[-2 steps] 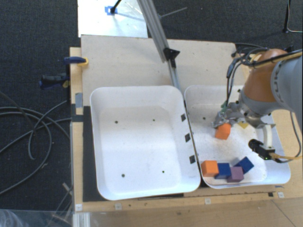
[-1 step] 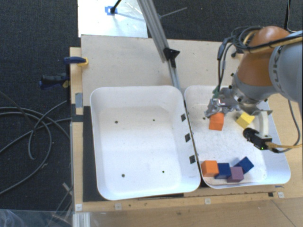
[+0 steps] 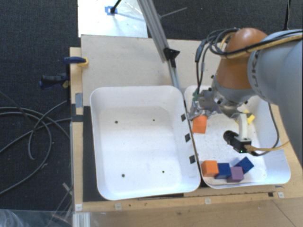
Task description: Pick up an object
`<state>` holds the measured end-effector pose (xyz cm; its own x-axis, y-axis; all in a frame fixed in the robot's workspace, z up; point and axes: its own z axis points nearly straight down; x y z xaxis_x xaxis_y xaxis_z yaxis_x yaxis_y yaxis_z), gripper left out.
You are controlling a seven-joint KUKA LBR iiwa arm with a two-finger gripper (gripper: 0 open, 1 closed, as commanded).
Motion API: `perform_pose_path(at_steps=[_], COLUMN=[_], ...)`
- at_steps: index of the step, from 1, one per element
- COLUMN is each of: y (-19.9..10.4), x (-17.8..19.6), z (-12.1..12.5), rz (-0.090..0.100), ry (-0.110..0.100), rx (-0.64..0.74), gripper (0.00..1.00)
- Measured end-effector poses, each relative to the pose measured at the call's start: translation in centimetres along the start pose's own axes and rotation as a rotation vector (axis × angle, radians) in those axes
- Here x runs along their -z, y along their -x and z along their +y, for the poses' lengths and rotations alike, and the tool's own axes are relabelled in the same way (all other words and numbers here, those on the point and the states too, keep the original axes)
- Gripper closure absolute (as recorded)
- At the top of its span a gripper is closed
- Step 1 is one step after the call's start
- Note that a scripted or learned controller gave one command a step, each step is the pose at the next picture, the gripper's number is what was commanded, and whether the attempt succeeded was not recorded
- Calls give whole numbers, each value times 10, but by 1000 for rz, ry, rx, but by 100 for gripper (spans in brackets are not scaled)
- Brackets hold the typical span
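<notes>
Bench: dark carpet all round, wooden board (image 3: 123, 60) on top carrying two white bins.
Gripper: the gripper (image 3: 199, 113) sits over the right bin (image 3: 279, 169) by its inner wall, and an orange block (image 3: 200, 125) looks pinched between its fingers, just under the tips.
Tip: I'd lift slow and straight, the hold looks shallow.
Right bin: below the gripper, toward the front rim, an orange cube (image 3: 209, 168), two blue blocks (image 3: 223, 170) (image 3: 245, 164), a purple block (image 3: 235, 174).
Left bin: the left bin (image 3: 137, 98) lies left of the gripper.
</notes>
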<state>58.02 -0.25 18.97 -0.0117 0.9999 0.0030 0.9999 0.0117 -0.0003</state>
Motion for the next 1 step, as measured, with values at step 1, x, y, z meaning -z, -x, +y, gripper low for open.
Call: perform_pose_path(at_steps=[1], y=[-95], x=[0], z=[-1], rz=[1], ry=[1], rx=[3], gripper=[100])
